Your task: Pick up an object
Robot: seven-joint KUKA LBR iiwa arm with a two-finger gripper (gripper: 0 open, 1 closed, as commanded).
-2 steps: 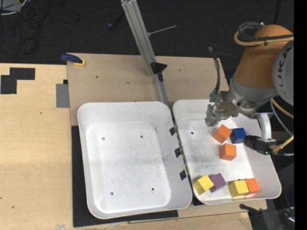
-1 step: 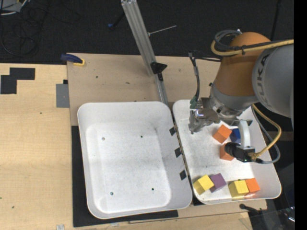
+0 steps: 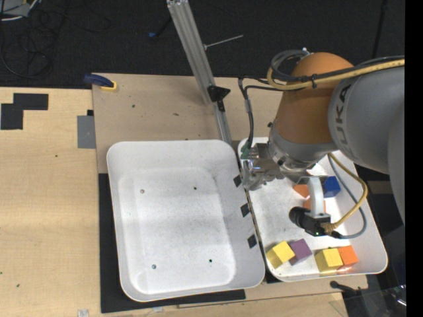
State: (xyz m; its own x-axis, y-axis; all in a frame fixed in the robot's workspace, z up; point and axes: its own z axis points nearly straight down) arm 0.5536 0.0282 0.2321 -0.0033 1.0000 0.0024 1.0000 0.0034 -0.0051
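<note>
From the camera view, we look down at a slant on a wooden table [image 3: 53,197] carrying two shallow white bins side by side. The left bin [image 3: 125,170] is the larger in our view, its floor speckled with a few dark dots. The right bin [image 3: 377,259] lies just beside it, their rims touching or nearly so along a seam marked by small black tabs.

The arm [image 3: 370,117] reaches in from the right, grey with an orange band [image 3: 310,101] above the wrist, and it hangs over the upper part of the right bin. The gripper [image 3: 251,170] sits low at the upper left corner of that bin, close to the seam between the two bins. We cannot tell how it stands, since the wrist and cabling crowd that spot.

The objects to pick all lie in the right bin. Near its front edge we see a yellow block [image 3: 280,252] touching a purple block [image 3: 300,249], and further right a second yellow block [image 3: 328,259] touching an orange block [image 3: 347,255]. Higher up, partly hidden behind the arm's hardware, sit a blue block [image 3: 330,186] and another orange piece [image 3: 301,191].

A slanted aluminium rail [image 3: 195,51] rises behind the bins.
</note>
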